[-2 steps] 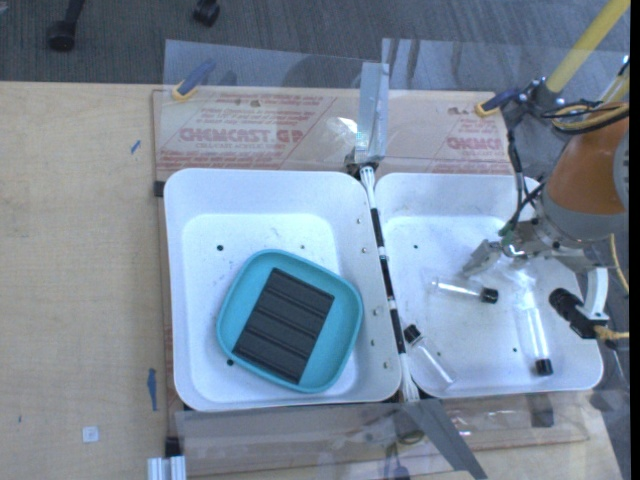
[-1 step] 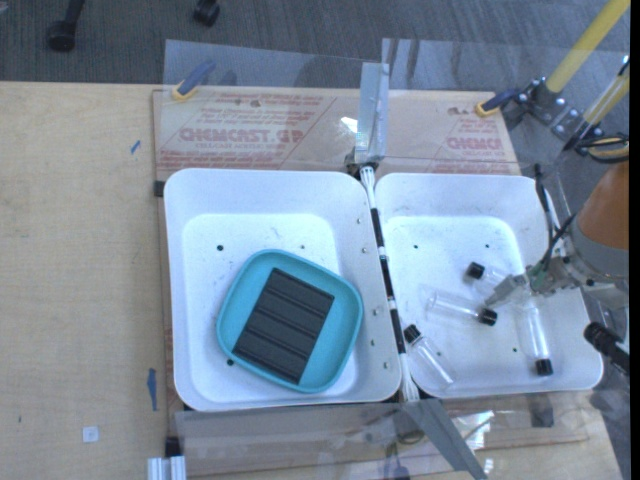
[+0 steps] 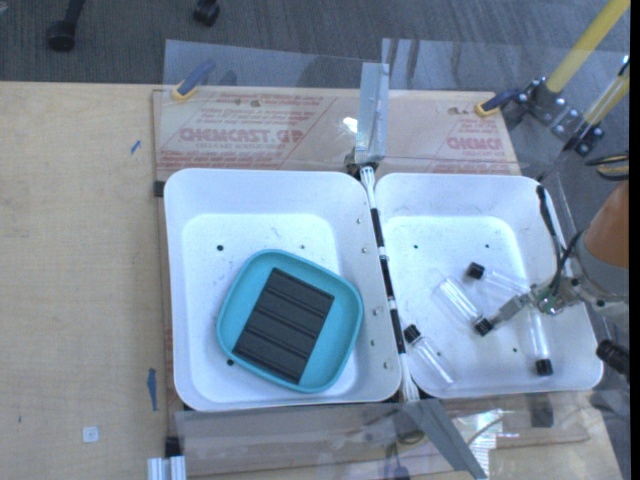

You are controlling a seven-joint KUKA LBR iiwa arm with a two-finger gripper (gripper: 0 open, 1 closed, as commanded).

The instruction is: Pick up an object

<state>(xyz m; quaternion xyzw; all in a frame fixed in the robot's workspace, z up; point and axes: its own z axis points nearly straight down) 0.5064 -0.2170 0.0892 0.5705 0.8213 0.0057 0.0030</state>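
Two shallow white bins sit side by side on a wooden bench. The left bin (image 3: 190,218) holds a teal tray (image 3: 345,318) with rounded corners, turned at an angle, and a dark ribbed block (image 3: 284,325) lies flat inside it, covering most of the tray's floor.

The right bin (image 3: 440,203) holds several small clear tubes with black caps. They are see-through against the white floor, so their outlines are faint and an exact count is hard to give. One tube (image 3: 427,354) lies near the divider at the lower left of the bin, its cap pointing up-left. Another tube (image 3: 456,300) lies slantwise near the middle. A third tube (image 3: 494,277) sits just above it, its black cap clear but its body pale. A fourth tube (image 3: 539,345) stands out by its cap near the lower right corner.

The arm comes in from the right and is mostly cut off by the edge. Its gripper (image 3: 549,299) is low over the right side of the right bin, close to a black-capped tube (image 3: 503,313) that slants down-left from it. The metal parts blur together there, so I cannot tell how the gripper is set, or if it touches that tube.
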